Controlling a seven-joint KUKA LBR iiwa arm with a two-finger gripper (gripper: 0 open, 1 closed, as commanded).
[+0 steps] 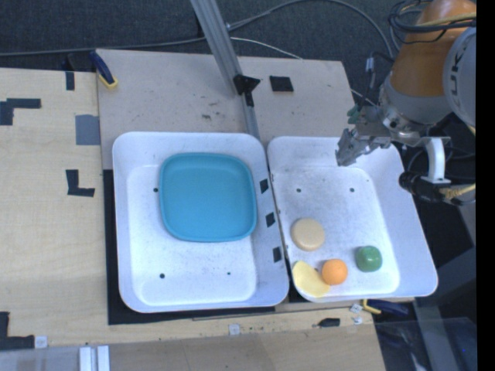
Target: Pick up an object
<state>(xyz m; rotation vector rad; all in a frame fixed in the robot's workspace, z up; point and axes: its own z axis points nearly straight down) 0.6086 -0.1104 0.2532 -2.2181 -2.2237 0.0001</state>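
In the right bin (pixel 344 182) lie a beige round disc (pixel 308 234), an orange ball (pixel 334 271), a green ball (pixel 368 258) and a yellow piece (pixel 308 282) at the front left corner. My gripper (pixel 347 151) hangs over the back right part of that bin, well behind these objects. Nothing shows between its fingers.
The left bin (pixel 138 230) holds a blue square plate (pixel 207 195). A grey metal post (pixel 224 45) slants up from between the bins at the back. The arm's orange band (pixel 433 29) is at the upper right.
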